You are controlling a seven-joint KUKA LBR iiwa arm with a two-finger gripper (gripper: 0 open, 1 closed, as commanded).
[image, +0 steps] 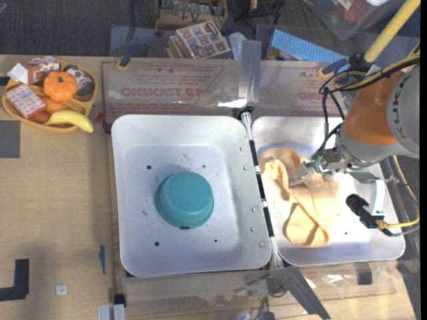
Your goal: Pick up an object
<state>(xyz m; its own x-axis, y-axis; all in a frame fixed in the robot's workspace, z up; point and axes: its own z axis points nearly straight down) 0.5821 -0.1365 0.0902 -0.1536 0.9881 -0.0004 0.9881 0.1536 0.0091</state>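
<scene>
A teal bowl [185, 199] lies upside down in the middle of the left bin [133, 139]. In the right bin [387, 245] lies a crumpled tan cloth [303, 205], spread from the bin's upper left toward its lower middle. My gripper [308, 169] reaches in from the right and hangs low over the cloth's upper part, close to it or touching it. The wrist and cables hide its tips.
A yellow dish [47, 95] with a banana, a small pumpkin and packets sits on the bench at the far left. Cardboard and clutter lie behind the bins. A metal divider [257, 179] separates the two bins.
</scene>
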